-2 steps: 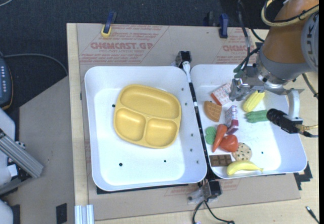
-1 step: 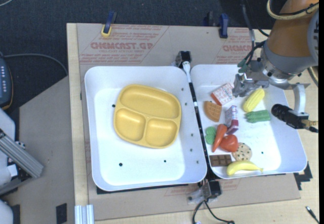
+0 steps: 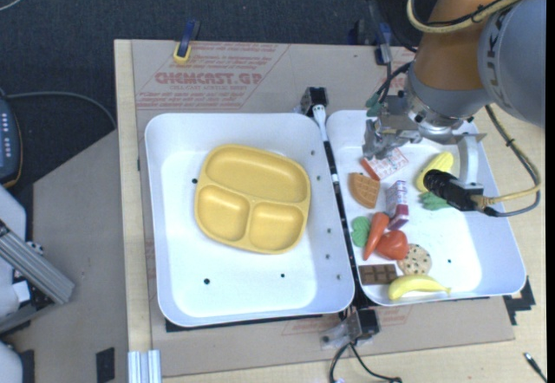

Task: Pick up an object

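Observation:
The right bin (image 3: 486, 260) holds several toy foods. A red-and-white packet (image 3: 387, 165) lies at its upper left, with an orange waffle piece (image 3: 365, 189) just below it. My gripper (image 3: 379, 146) hangs over the packet's upper edge, and nothing shows between its fingers. A purple piece (image 3: 398, 199) lies beside the waffle, above an orange carrot (image 3: 375, 234) and a red tomato (image 3: 394, 244). A cookie (image 3: 415, 260), a chocolate bar (image 3: 376, 273) and a banana (image 3: 416, 288) lie near the front edge. A yellow corn cob (image 3: 436, 166) sits to the right of the gripper.
The left bin (image 3: 173, 225) holds a yellow divided plate (image 3: 251, 197). A black ridge (image 3: 334, 191) runs between the two bins. The grey arm with its orange band (image 3: 455, 35) reaches in from the upper right. Bare white floor lies at the right bin's right side.

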Robot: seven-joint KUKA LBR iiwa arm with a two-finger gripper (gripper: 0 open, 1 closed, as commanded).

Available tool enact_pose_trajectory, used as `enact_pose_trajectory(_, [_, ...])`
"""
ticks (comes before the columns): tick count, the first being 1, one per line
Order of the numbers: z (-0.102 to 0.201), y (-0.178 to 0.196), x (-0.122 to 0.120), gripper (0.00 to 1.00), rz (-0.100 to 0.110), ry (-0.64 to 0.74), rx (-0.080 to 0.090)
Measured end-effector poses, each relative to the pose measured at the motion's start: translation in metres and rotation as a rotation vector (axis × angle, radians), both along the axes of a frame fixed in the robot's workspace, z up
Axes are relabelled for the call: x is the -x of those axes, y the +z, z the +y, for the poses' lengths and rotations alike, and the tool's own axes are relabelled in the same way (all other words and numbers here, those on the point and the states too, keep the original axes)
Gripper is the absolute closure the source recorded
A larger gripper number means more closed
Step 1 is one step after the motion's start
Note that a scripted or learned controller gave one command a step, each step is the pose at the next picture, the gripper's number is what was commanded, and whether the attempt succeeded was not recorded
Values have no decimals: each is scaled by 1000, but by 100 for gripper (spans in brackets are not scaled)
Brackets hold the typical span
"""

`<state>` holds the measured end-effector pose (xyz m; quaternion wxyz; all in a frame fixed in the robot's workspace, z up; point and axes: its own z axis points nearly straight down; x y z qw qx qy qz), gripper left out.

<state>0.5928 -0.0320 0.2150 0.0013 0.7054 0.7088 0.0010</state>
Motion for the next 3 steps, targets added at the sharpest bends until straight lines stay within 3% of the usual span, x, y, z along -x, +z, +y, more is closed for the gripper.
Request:
enact_pose_trajectory(1, [15, 20, -10, 100, -1, -2, 0])
enact_pose_trajectory(3, [19, 20, -8, 100, 2, -3, 0])
